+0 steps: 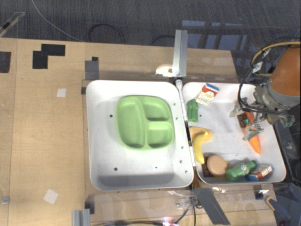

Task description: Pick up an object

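A pale wooden bench (pixel 42 140) carries two shallow white bins side by side: the left bin (pixel 101 168) and the right bin (pixel 221 121). Black patches (pixel 47 54) mark its far left corner.

Two shallow white bins are seen on the desk (pixel 42 140): the bin under the hand (pixel 216 128) and the bin farther from the hand (pixel 101 126). One hand (pixel 254 121) is counted. In the farther bin, one green divided tray (pixel 143 121) is counted. In the bin under the hand, seven things are counted: one carrot (pixel 254 142) just below the hand, one small carton (pixel 206 95), one green packet (pixel 192 111), one banana (pixel 199 142), one round tan piece (pixel 217 164), one green bottle (pixel 241 170), and one small red and blue tube (pixel 261 173) beside the bottle.
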